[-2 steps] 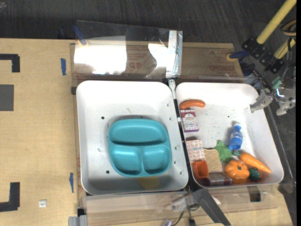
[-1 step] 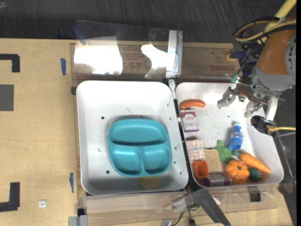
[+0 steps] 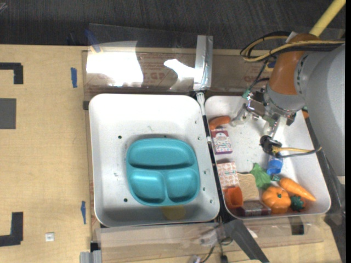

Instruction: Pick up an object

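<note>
The things to pick lay in the right bin (image 3: 249, 147), crowded toward its 6 o'clock end and along its 9 o'clock wall. Counted there: one orange pumpkin (image 3: 276, 199) near 6 o'clock, one carrot (image 3: 296, 188) at the pumpkin's 2 o'clock and touching it, one dark green piece (image 3: 298, 204) at the pumpkin's 3 o'clock, one green leafy piece (image 3: 261, 175) at its 11 o'clock, and one small blue piece (image 3: 275, 166) just at 1 o'clock of the leaves. One tan slice (image 3: 249, 186) lay at 9 o'clock of the pumpkin, one red cup (image 3: 234, 197) further toward 9 o'clock, and one dark bar (image 3: 253, 208) along the 6 o'clock wall. Two printed packets — an upper packet (image 3: 222, 141) and a lower packet (image 3: 226, 174) — lay in line by the 9 o'clock wall, with one orange-brown piece (image 3: 219, 121) at 12 o'clock of the upper one. The gripper (image 3: 262, 115) stood over the bin's 12 o'clock part, above bare floor, at 3 o'clock of the orange-brown piece and apart from it; whether it was spread or pressed together could not be told. The grey arm (image 3: 329, 103) reached in from 3 o'clock, with one orange band (image 3: 285, 78) above the wrist. At 9 o'clock, side by side with this bin, stood the left bin (image 3: 109, 125), holding one teal plate (image 3: 162, 169) of three compartments — one long one at 12 o'clock, two smaller at 6 o'clock.
</note>
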You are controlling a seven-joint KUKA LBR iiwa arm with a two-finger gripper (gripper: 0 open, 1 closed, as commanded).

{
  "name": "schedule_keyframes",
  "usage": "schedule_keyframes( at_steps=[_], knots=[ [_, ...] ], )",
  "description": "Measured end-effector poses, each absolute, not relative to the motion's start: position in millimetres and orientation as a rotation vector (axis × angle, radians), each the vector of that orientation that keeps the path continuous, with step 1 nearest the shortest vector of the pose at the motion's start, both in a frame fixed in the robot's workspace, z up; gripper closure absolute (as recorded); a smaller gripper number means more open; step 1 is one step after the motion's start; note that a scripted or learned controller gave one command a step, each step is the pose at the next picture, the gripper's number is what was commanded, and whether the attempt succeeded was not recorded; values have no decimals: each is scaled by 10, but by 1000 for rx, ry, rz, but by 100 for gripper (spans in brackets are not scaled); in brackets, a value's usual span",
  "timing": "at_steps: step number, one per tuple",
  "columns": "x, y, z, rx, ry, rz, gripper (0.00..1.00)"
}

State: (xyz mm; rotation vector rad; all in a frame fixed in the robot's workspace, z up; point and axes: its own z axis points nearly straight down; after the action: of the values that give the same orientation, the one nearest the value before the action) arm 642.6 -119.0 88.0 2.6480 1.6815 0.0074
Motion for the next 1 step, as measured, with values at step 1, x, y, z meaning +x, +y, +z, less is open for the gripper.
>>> schedule_keyframes(
  at_steps=[1],
  knots=[
    [5805,-1614,865,2611,1743,0,0]
  ],
)
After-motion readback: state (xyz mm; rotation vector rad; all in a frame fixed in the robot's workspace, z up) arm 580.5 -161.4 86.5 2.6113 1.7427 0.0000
